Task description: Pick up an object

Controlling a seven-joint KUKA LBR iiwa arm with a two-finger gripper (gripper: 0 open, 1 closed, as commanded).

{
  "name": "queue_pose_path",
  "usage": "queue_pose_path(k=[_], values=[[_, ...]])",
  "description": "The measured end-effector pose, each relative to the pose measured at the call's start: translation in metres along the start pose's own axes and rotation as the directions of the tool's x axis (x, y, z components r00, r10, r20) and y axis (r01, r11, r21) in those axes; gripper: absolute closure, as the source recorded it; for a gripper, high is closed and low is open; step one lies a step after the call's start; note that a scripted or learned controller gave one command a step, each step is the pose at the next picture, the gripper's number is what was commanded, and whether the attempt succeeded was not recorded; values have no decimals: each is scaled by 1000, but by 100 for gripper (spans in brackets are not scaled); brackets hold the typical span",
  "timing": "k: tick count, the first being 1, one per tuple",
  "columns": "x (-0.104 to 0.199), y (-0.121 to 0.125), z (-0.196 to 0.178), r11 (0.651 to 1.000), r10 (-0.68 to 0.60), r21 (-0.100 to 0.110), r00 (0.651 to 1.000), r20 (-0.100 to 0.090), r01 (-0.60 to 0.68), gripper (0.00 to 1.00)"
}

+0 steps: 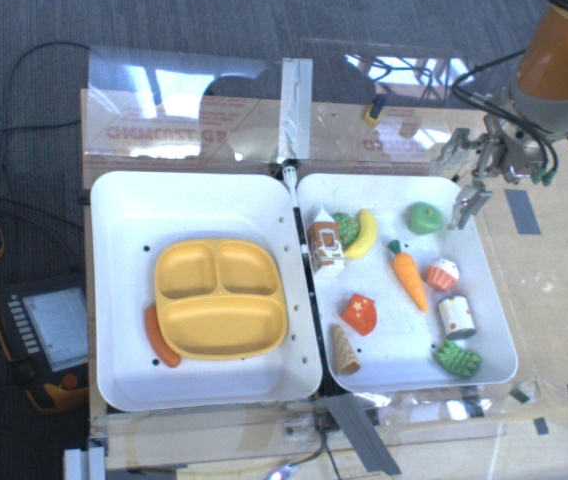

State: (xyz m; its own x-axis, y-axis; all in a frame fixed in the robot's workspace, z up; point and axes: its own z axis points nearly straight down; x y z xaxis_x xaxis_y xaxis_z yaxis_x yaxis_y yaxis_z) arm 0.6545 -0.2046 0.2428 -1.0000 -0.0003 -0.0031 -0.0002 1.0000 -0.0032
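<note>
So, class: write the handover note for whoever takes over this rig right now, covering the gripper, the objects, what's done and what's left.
Gripper: at the right bin's far right corner, beside the green apple, holding nothing.
Right bin: banana, carrot, carton, cupcake, can and more toys.
Left bin: yellow tray, sausage.
Done: nothing picked.
Left: grasp and lift one object.
</note>
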Motion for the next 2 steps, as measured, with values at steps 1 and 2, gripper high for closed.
queue_pose_path(k=[1,2], values=[[11,23,146,999,38,0,999,1,-38,0],[57,20,153,1000,-25,2,1000,8,25,0]])
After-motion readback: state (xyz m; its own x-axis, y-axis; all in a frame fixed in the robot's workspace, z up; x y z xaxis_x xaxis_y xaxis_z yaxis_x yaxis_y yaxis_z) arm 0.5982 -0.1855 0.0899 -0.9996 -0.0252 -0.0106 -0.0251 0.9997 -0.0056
